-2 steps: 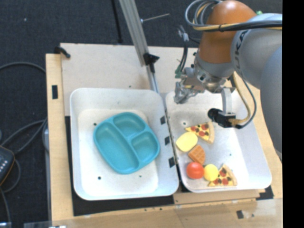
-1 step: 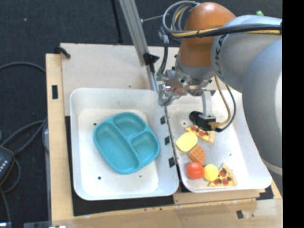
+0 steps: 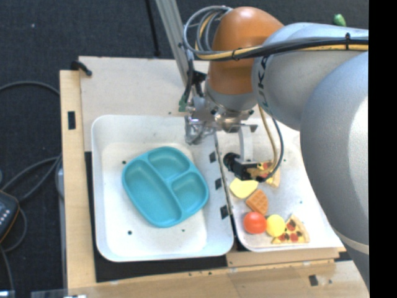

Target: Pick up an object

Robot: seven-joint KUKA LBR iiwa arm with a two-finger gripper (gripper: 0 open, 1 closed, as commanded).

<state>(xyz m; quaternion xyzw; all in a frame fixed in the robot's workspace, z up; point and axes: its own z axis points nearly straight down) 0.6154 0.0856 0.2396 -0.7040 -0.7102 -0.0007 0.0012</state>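
Observation:
My gripper [image 3: 195,130] hangs under the orange wrist, over the far right corner of the left bin [image 3: 102,166]. Nothing shows between its metal tips. In the right bin [image 3: 310,191] lie toy foods: a pale yellow piece [image 3: 243,187], a waffle square [image 3: 257,201], a red tomato [image 3: 254,222], a yellow lemon [image 3: 275,226] and a pizza slice [image 3: 295,231]. They sit toward the bin's near end, well below the gripper. A blue divided plate [image 3: 165,185] lies in the left bin, down and left of the gripper.
A small orange and red piece [image 3: 272,176] lies partly hidden beside the yellow piece. The grey arm covers the right bin's far end. An aluminium post [image 3: 170,17] rises behind the bins. Bare white floor surrounds the plate.

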